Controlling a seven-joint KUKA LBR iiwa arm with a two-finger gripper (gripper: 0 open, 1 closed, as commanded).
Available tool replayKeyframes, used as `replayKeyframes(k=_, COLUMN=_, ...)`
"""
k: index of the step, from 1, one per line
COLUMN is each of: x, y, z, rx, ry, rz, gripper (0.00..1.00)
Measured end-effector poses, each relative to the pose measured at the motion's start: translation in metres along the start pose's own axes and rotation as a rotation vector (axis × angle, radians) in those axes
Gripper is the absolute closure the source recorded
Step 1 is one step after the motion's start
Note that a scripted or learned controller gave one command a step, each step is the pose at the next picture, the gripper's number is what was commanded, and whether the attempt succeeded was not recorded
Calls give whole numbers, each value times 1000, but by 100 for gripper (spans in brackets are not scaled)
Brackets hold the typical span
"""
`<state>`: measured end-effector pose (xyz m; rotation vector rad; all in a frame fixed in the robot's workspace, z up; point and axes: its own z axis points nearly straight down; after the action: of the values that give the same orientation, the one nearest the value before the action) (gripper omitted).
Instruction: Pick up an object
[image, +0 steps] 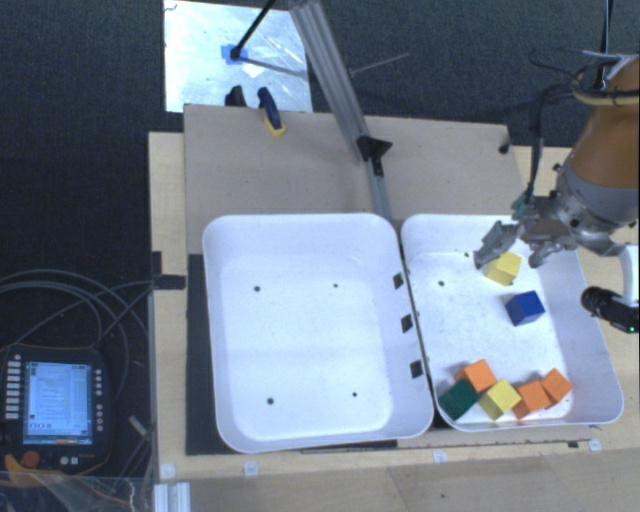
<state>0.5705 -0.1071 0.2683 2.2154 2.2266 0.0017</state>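
Observation:
My gripper (519, 247) hangs over the back of the right bin (590, 345), its two fingers spread open. A yellow cube (503, 268) lies just below and between the fingertips, resting on the bin floor, not gripped. A blue cube (524, 307) sits a little nearer the front. Along the bin's front edge cluster a green cube (458, 399), an orange cube (480, 375), a yellow cube (499, 399) and two more orange cubes (545, 390).
The left bin (300, 330) stands beside the right one, joined by black clips (407, 323). A slanted grey pole (340, 85) crosses the back of the bench. A teach pendant (55, 405) with cables lies on the floor at left.

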Motion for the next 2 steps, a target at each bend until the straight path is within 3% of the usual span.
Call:
replayKeyframes(k=1, x=0, y=0, z=0, rx=-1, ry=0, rz=2, gripper=0)
replayKeyframes(k=2, x=2, y=4, z=62, rx=5, ry=0, rz=3, gripper=0)
